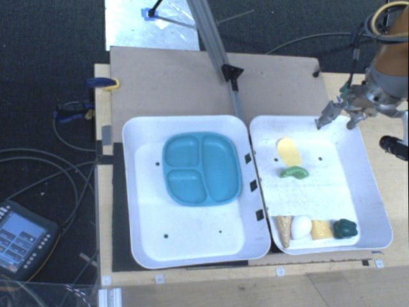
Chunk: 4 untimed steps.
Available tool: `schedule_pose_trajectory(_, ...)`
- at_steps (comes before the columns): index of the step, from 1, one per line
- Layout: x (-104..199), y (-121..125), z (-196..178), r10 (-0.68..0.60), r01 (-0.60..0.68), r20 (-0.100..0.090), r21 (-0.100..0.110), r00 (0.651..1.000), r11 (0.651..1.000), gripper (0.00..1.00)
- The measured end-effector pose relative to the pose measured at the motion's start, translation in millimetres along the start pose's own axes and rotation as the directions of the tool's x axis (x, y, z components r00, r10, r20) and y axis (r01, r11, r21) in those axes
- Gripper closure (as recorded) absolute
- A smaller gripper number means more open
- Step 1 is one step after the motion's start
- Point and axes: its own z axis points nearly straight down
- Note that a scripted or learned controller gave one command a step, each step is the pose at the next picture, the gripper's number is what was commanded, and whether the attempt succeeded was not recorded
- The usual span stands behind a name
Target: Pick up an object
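A: Where does the end effector [339, 118] stand?

B: Above the far right corner of the right bin [367, 171], fingers spread apart with nothing between them.

A: And what could it pick?

B: All in that right bin. A yellow piece [288, 151] lies near the far end, with a small green piece [294, 172] just beside it on the near side. Along the near wall sit a cone [282, 229], a white egg [301, 226], a yellow block [322, 229] and a dark green item [345, 228] — packed close, some touching.

A: So which one?

B: I'd judge the yellow piece easiest: nearest the end effector and with bare floor on most sides. The near row looks awkward — a finger coming down there could knock a neighbour.

A: How to do it well?

B: Centre over the yellow piece, turn the wrist so the fingers straddle its narrower width, descend straight, close only once low enough. The left bin [147, 235] with its blue tray [200, 169] plays no part.
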Motion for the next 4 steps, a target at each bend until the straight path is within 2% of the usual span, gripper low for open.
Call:
schedule_pose_trajectory(1,-0.3,-0.1,-0.1,-0.001,0.001,0.001,0.000,1.000,1.000,0.00)
schedule_pose_trajectory(2,-3.8,6.0,59.3,-0.001,0.001,0.000,0.004,1.000,1.000,0.00)
schedule_pose_trajectory(3,-4.3,9.2,101.0,-0.001,0.001,0.000,0.003,1.000,1.000,0.00)
schedule_pose_trajectory(4,-4.2,9.8,120.6,-0.001,0.001,0.001,0.001,1.000,1.000,0.00)
